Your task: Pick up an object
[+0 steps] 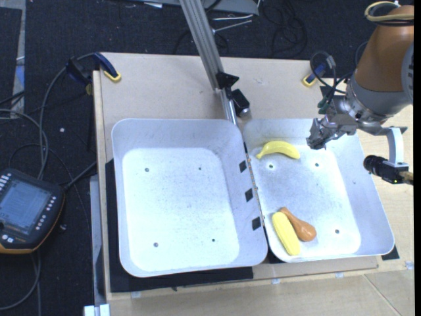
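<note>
Gripper (318, 140) hangs over right bin (368, 196), finger state unclear, nothing visibly held; banana (278, 150) nearby, pick judged undone.

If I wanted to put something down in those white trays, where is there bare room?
The left bin is bare across its floor. In the right bin, the middle is free, between the banana and the yellow and orange pieces. The gripper crowds its far edge.

A curved yellow banana (278, 150) lies right of centre; a yellow block (285, 234) touches an orange pear-shaped piece (299, 226) at lower right.
</note>
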Available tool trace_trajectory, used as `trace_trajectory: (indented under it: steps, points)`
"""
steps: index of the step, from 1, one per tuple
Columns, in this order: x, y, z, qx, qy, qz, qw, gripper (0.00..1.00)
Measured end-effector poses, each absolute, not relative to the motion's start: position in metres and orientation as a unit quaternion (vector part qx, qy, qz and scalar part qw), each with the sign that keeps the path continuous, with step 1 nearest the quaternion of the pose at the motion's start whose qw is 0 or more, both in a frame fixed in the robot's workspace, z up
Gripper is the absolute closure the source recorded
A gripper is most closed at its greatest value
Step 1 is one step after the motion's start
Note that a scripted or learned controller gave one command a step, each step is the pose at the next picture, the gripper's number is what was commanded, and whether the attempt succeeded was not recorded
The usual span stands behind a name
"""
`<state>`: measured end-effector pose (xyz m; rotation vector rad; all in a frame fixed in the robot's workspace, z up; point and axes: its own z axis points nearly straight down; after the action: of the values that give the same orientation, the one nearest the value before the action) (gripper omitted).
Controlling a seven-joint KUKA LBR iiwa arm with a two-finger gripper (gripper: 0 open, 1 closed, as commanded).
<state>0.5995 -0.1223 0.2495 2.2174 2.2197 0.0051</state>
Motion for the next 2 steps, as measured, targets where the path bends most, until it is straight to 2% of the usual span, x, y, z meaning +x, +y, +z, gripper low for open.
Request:
trace_trajectory:
  steps: [1, 2]
  points:
    - [0.600, -0.122, 0.277, 0.707, 0.707, 0.0007, 0.001, 1.00]
    - [0.595, -0.066, 0.278, 0.705, 0.709, 0.0003, 0.000, 1.00]
